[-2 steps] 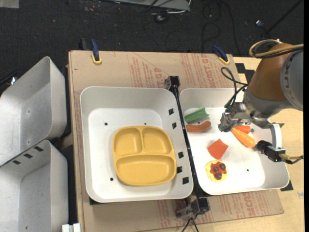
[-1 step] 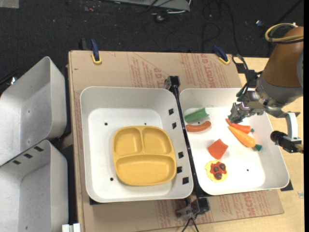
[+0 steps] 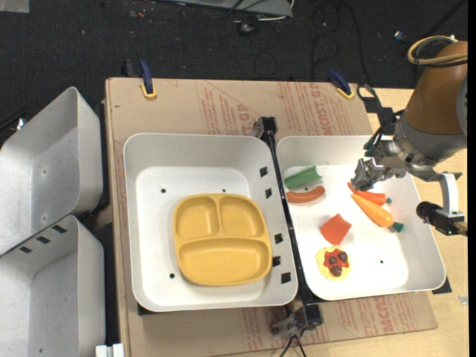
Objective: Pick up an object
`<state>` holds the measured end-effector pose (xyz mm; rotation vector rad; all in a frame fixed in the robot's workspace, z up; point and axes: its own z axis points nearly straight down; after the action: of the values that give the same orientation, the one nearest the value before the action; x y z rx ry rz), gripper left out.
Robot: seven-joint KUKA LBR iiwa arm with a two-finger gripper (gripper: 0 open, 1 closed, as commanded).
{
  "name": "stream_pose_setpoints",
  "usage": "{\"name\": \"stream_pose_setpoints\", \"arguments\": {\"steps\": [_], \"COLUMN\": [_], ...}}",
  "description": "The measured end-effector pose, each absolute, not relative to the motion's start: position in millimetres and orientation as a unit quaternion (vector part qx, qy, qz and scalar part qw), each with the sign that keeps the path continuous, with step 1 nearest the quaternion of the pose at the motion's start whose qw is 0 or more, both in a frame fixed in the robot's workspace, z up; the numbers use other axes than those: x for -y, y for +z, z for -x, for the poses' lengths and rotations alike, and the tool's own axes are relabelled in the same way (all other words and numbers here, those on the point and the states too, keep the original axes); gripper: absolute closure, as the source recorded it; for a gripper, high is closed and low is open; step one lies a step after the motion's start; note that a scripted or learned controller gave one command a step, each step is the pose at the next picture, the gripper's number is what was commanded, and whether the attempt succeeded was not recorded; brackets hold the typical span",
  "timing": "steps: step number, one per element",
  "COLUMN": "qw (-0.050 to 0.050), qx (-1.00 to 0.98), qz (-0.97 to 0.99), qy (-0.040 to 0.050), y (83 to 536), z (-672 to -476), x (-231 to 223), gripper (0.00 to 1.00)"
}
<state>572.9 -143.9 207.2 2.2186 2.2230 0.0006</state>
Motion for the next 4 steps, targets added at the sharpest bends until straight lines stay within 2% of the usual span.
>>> {"name": "stream_pose_setpoints", "arguments": {"steps": [1, 3, 4], "qw": [-0.001, -0.001, -0.001], "qx": [-0.710, -0.710, -0.710], "qz": [-0.705, -0.704, -0.704], "qy": [0.0003, 0.0006, -0.0001], "y": [214.0, 222.7, 230.5], "z": [-566.3, -525.9, -503.9], "x": [96.1, -19.4, -59.0], "gripper": [1.00, 1.00, 1.00]}}
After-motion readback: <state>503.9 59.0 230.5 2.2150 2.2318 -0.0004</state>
